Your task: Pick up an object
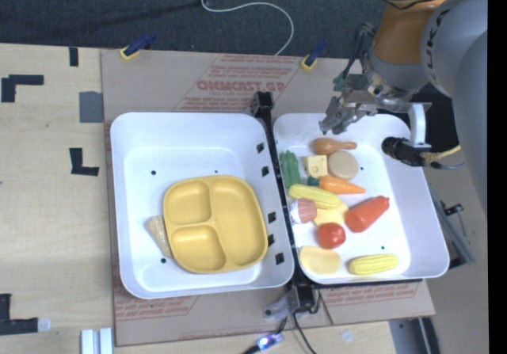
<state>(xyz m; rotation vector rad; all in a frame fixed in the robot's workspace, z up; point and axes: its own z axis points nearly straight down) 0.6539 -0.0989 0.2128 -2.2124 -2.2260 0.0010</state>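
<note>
The left bin (135,146) holds a yellow divided plate (214,223). The right bin (420,226) holds toy food: a red pepper (367,213), corn cob (372,264), carrot (341,185) and tomato (331,235). The end effector (339,119) hangs over that bin's far edge, above the pile and touching nothing; whether it is apart or together cannot be told.

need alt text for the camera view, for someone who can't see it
The arm's claw hovers over the far edge of the right bin, which holds toy food including a tomato and corn. The left bin holds a yellow divided plate.
</note>
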